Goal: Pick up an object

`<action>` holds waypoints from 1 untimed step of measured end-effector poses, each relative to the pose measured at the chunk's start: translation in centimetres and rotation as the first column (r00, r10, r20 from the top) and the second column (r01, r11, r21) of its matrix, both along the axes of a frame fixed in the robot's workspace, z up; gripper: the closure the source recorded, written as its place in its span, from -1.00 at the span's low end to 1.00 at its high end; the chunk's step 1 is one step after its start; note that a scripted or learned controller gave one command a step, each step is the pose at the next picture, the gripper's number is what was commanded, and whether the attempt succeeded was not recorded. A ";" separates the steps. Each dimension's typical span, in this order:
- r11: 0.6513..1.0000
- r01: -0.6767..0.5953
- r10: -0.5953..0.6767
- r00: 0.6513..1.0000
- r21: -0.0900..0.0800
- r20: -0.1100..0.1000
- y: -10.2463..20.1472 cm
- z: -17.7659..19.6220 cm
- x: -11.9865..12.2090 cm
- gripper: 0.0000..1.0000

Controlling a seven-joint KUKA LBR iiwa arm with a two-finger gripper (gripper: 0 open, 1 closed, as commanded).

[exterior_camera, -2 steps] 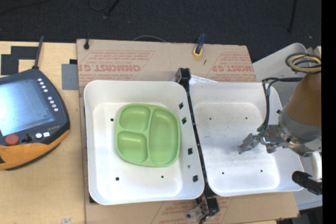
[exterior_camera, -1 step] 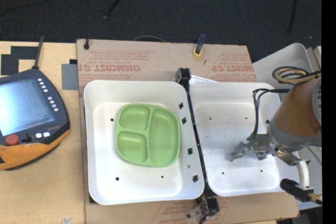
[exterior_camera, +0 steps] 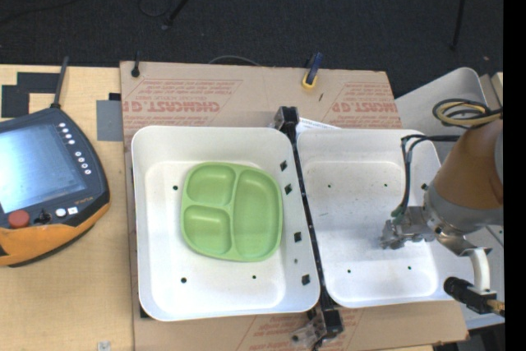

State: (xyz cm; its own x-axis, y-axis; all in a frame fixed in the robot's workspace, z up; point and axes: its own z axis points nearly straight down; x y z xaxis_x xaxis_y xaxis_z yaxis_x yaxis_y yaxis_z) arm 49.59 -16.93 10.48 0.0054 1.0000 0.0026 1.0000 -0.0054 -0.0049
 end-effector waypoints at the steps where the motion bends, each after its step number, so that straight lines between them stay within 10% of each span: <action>1: 1.000 -0.005 0.005 1.000 -0.002 0.006 0.5 4.4 -0.3 1.00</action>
